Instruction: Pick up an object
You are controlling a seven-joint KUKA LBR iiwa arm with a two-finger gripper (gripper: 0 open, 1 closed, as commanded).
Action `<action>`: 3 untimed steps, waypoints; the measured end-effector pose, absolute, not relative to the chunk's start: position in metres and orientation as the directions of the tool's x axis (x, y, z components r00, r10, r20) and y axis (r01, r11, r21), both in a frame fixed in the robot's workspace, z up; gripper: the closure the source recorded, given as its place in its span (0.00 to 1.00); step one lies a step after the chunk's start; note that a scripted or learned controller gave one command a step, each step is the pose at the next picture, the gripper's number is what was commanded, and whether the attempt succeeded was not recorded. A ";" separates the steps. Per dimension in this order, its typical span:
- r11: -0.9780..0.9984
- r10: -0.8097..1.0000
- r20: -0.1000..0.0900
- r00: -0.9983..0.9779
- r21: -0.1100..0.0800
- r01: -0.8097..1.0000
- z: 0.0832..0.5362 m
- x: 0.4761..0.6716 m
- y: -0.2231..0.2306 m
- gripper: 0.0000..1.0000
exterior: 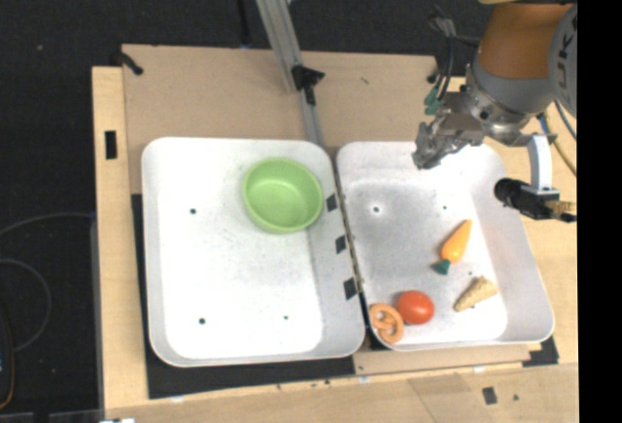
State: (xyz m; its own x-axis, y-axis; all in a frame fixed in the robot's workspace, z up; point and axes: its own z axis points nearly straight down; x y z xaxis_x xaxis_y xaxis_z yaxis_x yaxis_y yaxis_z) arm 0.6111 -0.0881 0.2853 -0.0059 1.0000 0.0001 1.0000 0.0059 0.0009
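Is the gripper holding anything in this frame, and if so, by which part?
Nothing is held. The gripper hovers over the right white bin's far edge, apart from the orange toy carrot and the other items.

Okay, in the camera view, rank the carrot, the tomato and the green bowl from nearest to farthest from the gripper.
From the gripper, at the right bin's far edge:
1. Carrot, right bin, below the gripper.
2. Tomato and green bowl: too close to call. The tomato sits at the right bin's near edge, the bowl in the left bin.

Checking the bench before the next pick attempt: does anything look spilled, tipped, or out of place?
Nothing stands out. The green bowl sits upright in the left bin; the carrot, tomato and other small pieces lie inside the right bin.
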 end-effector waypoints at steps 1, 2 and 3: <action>0.007 1.000 0.000 -0.007 0.002 1.000 0.286 0.620 -0.039 1.00; 0.007 1.000 0.001 -0.007 -0.001 1.000 0.275 0.626 0.021 1.00; 0.005 1.000 -0.001 -0.005 -0.002 1.000 0.254 0.625 0.066 1.00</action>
